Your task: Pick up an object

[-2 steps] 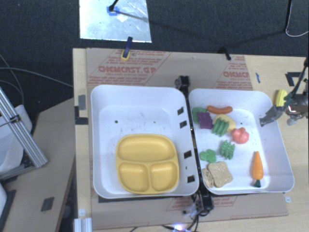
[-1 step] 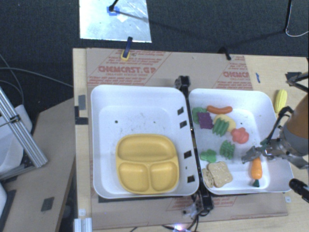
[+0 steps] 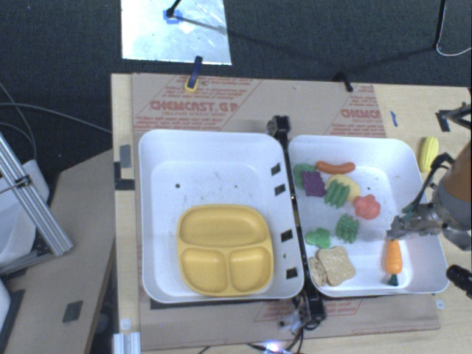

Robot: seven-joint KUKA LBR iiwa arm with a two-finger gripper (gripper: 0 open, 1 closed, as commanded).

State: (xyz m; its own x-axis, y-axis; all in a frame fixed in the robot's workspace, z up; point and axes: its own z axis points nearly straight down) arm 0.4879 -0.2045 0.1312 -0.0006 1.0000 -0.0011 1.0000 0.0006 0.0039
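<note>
Orange carrot point(image 3: 394, 258) just below gripper point(image 3: 402, 227)

Arm enters at right edge, wrist low over right bin point(image 3: 424, 169) rim. Gripper point(image 3: 402, 227) points left, just inside bin's right wall, above the floor.

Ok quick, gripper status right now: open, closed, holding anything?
Gripper: cannot be told whether open or closed. It sits low in the right bin, just above the toy carrot, with nothing visibly held.
</note>
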